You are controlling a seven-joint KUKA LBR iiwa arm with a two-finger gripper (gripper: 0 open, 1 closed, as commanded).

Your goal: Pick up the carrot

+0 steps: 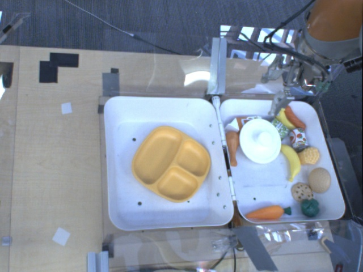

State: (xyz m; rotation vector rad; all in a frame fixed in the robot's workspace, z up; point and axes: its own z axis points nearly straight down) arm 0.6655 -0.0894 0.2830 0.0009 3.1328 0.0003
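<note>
Up in the far right corner we see the arm, its orange band bulging over a grey wrist wrapped in cables, reaching down toward the back edge of the right bin. The gripper hangs just over that bin's rear rim, pointing down and slightly left; whether it is spread or pressed together we cannot tell, since it is slim and blurred against the clutter, and we see nothing pinched in it.

Carrot-like pieces lie in three places in the right bin. The clearest carrot rests along the near wall, orange body pointing left and green stub to the right, well apart from the gripper and on the opposite side of the bin from it. A second orange tapered piece lies against the left wall, its tip toward us, just beside a white round lid. A third short orange piece sits near the back right, close below and to the right of the gripper, next to a yellow-green item we cannot make out.

Around these we note a banana, a cookie, a tan round piece and a dark green broccoli. In the left bin lies a yellow divided plate.
</note>
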